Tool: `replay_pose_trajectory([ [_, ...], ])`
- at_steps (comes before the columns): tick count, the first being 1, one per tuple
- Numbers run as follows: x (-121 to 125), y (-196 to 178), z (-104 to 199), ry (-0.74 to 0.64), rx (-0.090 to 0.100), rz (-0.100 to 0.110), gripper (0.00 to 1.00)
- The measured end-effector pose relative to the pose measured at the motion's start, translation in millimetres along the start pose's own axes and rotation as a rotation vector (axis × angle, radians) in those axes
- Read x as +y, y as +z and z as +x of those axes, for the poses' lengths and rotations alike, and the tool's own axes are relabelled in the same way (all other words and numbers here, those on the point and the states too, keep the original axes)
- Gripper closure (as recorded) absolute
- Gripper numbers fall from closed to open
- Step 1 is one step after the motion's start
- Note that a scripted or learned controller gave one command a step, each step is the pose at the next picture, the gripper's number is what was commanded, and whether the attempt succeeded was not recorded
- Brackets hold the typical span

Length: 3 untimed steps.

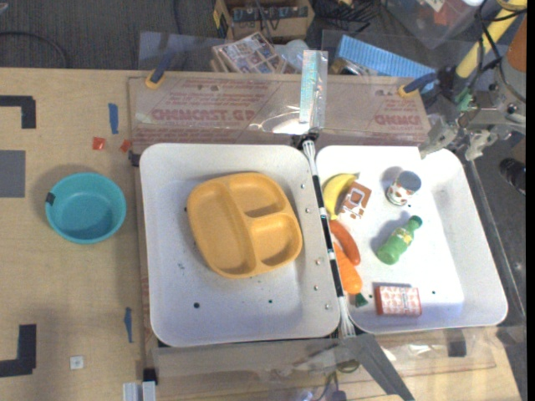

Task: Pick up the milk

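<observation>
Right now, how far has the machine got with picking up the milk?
Nothing looks done yet: the milk carton lies in the right bin, next to the banana. In hand: the tool hangs over that bin's far right corner, well apart from the carton. Left to do: move across to the carton, grip it and lift it out.

Two white bins [242, 324] are looking like smooth, matt plastic — the yellow divided plate [244, 222] in the left one is showing a soft sheen. The teal bowl [85, 207] is appearing glossy plastic, sitting on a pale, matt wood-look bench [58, 307].
</observation>
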State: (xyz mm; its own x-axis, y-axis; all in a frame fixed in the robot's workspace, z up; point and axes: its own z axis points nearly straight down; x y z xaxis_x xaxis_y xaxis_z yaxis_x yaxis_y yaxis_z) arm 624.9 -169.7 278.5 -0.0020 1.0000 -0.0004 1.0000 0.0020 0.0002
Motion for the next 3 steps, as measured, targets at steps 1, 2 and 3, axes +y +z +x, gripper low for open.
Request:
replay_pose_trajectory([
  [1,5,104,47,-0.155,0.000,0.000,0.00],
  [2,15,160,65,0.029,-0.003,-0.037,0.00],
  [3,7,168,70,0.000,-0.005,-0.057,0.00],
])
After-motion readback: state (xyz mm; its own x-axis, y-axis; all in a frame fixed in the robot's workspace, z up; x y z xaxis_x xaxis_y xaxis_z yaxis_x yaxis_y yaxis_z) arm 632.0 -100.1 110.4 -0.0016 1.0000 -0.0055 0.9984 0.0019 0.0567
